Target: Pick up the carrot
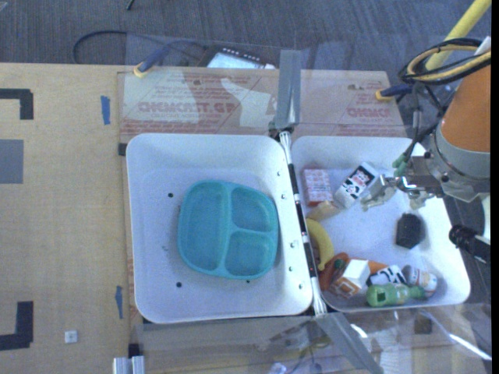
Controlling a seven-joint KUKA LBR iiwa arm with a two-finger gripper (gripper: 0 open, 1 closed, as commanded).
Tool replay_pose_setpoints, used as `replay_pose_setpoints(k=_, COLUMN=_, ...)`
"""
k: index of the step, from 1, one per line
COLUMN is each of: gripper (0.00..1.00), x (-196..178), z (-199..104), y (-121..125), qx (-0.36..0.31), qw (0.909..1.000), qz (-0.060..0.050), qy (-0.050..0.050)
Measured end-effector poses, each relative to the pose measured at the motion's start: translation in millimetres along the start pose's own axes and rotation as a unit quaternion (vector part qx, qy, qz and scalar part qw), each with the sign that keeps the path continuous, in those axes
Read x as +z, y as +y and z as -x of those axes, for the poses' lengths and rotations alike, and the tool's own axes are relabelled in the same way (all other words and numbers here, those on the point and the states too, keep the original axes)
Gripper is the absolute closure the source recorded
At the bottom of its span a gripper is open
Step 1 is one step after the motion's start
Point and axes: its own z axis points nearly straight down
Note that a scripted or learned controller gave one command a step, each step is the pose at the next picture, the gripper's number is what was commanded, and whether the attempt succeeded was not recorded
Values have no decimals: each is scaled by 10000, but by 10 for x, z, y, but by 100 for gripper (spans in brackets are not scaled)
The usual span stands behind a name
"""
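Gripper poised over the right bin, carrot waiting in the near clutter.

Nearest the camera, the green bottle (394, 294) lies along the right bin (460, 287) front wall; just behind it the carrot (334, 271) sits wedged between the banana (320, 240) and a white block (352, 275), crowded, so a clean grasp looks awkward. Left, the teal divided plate (228, 230) rests in the left bin (148, 170). Farther back, the gripper (387, 189) hangs beside a black-and-white carton (357, 182), fingers spread apart with nothing between them, well apart from the carrot.
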Motion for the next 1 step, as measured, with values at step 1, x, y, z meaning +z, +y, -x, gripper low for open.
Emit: replay_pose_setpoints(k=1, gripper=0, x=879, z=186, y=-379, qx=-1087, qw=9941, qz=3, qy=-1)
